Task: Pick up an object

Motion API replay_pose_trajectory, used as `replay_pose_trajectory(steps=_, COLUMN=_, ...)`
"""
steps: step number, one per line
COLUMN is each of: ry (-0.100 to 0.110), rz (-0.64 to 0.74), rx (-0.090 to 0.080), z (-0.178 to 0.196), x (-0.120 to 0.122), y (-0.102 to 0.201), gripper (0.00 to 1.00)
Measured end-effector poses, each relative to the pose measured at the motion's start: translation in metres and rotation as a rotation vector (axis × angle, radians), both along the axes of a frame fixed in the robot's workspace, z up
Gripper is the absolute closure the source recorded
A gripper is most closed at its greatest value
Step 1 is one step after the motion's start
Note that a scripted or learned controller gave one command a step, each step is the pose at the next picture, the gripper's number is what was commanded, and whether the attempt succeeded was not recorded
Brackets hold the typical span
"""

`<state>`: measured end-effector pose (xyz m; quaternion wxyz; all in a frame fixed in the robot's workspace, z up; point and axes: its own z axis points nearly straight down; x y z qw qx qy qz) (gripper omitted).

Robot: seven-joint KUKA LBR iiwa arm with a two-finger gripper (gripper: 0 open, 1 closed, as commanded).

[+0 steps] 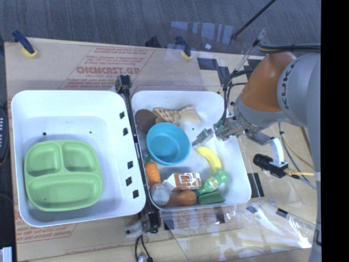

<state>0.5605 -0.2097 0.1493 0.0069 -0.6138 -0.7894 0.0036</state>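
My gripper (208, 135) hangs low in the right bin (234, 162), at its right side. It is just above the upper end of a yellow banana (210, 159) and right of a blue bowl (168, 142). I see nothing held in it. The grey arm with its orange band (267, 89) comes in from the right. Along the bin's front lie an orange carrot (153, 173), an orange-and-white carton (186, 180), a green bottle (214, 183), a grey ball (159, 194) and a brown sausage-like piece (183, 198).
At the back of the right bin sit a brown round piece (143, 119), a tan cracker (166, 115) and a pale lump (189, 114). The left bin (65, 108) holds a green divided plate (62, 173). A black divider (131, 146) runs between the bins.
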Motion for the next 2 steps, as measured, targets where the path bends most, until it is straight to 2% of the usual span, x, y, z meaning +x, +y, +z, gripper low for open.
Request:
replay_pose_trajectory(steps=1, ry=-0.007, rz=-0.119, rx=-0.004, z=-0.0584, x=-0.0295, y=0.0003, gripper=0.00)
replay_pose_trajectory(steps=2, ry=-0.003, rz=-0.107, rx=-0.005, z=-0.0484, x=-0.0289, y=0.0002, gripper=1.00)
